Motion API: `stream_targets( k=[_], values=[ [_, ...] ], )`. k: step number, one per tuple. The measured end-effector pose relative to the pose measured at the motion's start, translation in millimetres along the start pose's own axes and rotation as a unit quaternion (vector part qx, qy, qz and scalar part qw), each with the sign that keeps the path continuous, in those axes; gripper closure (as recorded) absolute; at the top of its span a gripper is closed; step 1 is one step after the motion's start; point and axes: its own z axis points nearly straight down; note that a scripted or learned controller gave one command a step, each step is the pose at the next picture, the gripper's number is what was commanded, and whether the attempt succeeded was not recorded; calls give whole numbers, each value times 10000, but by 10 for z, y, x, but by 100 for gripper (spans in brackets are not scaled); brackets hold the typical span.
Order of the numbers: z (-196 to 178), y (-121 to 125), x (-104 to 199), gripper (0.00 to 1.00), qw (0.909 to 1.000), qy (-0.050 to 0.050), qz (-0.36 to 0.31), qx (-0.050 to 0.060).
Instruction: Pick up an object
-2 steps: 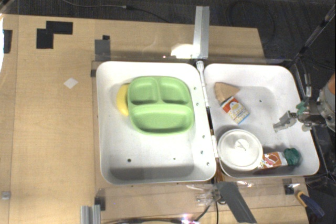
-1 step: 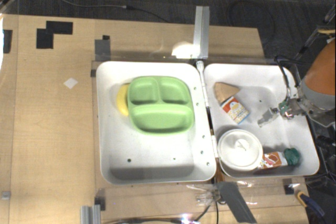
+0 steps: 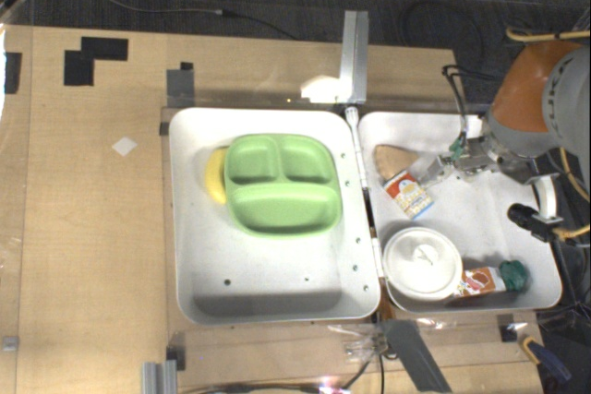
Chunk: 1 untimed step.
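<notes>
In the right bin (image 3: 489, 198) lie a brown wedge-shaped piece (image 3: 392, 159), a small red and white packet (image 3: 409, 195), a round white bowl (image 3: 422, 261) and a bottle with a green cap and red label (image 3: 489, 279). My gripper (image 3: 446, 161) hangs low over the upper middle of this bin. It sits just right of the brown wedge and above the packet. The grey arm with its orange band (image 3: 524, 99) reaches in from the right.
The left bin (image 3: 268, 291) holds a green divided plate (image 3: 281, 183) with a yellow object (image 3: 214, 177) poking out from under its left edge. A metal post (image 3: 355, 51) stands behind the wall between the two bins. Black cables (image 3: 540, 221) hang at the right bin's edge.
</notes>
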Motion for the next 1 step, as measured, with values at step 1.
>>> stream_targets(
  k=[1],
  values=[
    [-202,311,618,0,9962,13,-866,20]
  ],
)
